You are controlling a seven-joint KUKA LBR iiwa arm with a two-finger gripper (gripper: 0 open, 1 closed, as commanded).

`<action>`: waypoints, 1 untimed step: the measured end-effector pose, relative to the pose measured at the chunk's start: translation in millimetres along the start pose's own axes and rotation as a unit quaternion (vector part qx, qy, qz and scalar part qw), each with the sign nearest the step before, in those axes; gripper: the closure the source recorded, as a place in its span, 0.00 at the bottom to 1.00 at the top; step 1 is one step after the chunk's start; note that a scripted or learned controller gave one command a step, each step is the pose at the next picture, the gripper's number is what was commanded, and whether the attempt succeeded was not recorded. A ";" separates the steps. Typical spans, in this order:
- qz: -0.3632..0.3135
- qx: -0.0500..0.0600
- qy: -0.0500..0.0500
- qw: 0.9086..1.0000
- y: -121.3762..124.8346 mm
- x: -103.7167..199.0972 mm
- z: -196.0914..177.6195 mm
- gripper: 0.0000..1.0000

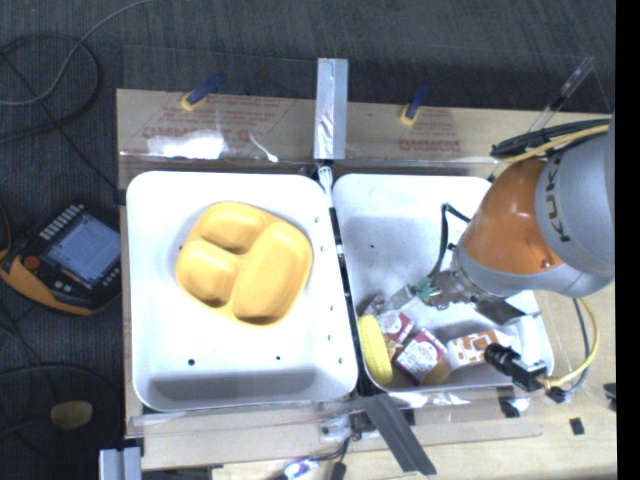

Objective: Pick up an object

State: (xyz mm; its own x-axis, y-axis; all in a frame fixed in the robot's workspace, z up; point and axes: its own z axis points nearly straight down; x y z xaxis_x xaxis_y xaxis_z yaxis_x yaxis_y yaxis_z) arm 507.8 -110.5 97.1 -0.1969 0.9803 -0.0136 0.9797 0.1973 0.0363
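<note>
Even overhead light leaves the white bins [150,298] bright and slightly washed out. Shadows are soft; the frame is mildly grainy, dim at its edges.

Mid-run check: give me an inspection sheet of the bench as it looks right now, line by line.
Surface: wooden bench bearing two white bins side by side, the left bin and the right bin.
Job's things: yellow divided dish in the left bin; yellow corn cob, dark red packet and orange-and-white packet crowded at the right bin's near edge.
Clutter: blue-and-yellow clips on plastic sheeting at the far edge.
Gripper: the arm reaches over the right bin; gripper above the packets, finger state not readable.
Cables: black and yellow cables by the arm.
Surroundings: handheld pendant on dark carpet, left of the bench.
</note>
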 end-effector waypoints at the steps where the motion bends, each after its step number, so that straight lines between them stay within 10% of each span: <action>1: -0.170 -0.001 0.000 0.985 -11.6 0.6 -0.2 0.00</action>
State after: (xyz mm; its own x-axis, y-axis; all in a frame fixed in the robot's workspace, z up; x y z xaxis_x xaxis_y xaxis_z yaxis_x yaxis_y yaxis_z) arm 496.3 -112.2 96.9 -0.5142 0.8573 -0.0254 0.8568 0.5148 0.0307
